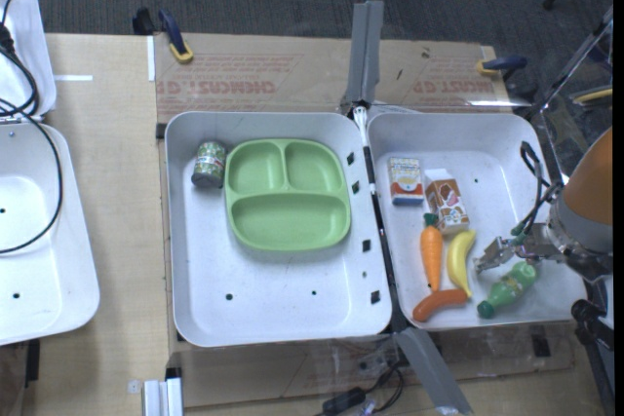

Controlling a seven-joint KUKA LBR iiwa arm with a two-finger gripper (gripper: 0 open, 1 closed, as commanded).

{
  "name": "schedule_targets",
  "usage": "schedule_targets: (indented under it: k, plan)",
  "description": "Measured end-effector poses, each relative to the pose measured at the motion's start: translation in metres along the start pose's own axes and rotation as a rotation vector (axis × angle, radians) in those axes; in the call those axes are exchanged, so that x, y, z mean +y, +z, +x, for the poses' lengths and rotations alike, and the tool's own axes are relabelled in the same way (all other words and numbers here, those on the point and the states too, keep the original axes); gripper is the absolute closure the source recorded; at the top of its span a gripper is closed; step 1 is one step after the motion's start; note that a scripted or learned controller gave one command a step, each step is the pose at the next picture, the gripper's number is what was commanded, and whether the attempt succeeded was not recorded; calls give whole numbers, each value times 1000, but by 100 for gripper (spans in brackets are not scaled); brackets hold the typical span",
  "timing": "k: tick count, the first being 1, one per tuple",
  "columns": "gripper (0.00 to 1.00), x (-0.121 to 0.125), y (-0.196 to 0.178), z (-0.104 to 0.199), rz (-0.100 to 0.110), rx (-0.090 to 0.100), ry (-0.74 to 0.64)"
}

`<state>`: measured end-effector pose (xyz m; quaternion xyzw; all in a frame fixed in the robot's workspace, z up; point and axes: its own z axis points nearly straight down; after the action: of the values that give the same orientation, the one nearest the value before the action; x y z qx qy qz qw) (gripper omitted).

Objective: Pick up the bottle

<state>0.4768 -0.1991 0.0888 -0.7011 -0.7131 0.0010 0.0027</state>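
The green bottle (507, 289) lies on its side near the front right corner of the right bin (487, 146), cap pointing to the front left. My gripper (490, 254) hovers just behind and left of it, between the bottle and the banana (459, 262). Its fingers are open with nothing between them. The arm, with its orange band (595, 190), comes in over the bin's right edge.
The right bin also holds a carrot (431, 254), a red sausage-shaped toy (438, 305) and two small cartons (406, 181) (447, 202). In the left bin (263, 307) sit a green divided plate (288, 194) and a small can (209, 164).
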Motion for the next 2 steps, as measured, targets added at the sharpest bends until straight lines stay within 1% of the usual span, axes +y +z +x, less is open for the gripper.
schedule_targets:
  k: [1, 2]
  plan:
    - [100, 0, -7, -1, 2, 0, 4]
    - [0, 0, -7, -1, 2, 1, 3]
